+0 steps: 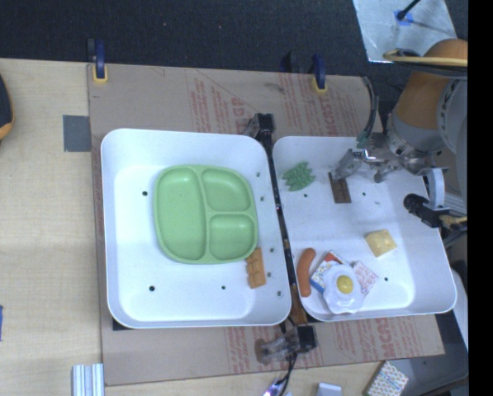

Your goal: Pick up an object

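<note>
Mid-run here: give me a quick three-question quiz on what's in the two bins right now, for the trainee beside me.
1. True or false: the green divided plate lies in the left bin.
2. Which thing lies nearest the gripper? A) fried egg B) brown piece C) sausage
3. Fill in: the yellow block sits in the ____ bin.

Key: 1 true. 2 B; the brown piece lies just below the gripper in the right bin, near the green leafy piece. 3 right.
</note>
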{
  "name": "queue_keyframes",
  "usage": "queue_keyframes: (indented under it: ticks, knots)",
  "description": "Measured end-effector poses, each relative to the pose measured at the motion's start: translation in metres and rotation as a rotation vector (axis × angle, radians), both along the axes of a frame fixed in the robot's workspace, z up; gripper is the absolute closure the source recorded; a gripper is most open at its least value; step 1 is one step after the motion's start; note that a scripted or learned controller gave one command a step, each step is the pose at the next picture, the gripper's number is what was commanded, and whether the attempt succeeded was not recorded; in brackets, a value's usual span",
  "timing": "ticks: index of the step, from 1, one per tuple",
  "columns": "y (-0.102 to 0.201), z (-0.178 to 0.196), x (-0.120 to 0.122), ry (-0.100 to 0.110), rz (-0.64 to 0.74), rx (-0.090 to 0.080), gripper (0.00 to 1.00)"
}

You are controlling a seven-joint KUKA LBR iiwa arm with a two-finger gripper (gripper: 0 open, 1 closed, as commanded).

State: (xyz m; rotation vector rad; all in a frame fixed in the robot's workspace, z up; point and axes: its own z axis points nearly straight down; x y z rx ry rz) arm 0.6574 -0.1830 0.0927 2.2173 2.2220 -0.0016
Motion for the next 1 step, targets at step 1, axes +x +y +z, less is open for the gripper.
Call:
queue_keyframes:
  ticks: [1]
  knots:
    - [0.0661, -0.0015, -0.0701, 0.012, 0.005, 0.006, 0.0]
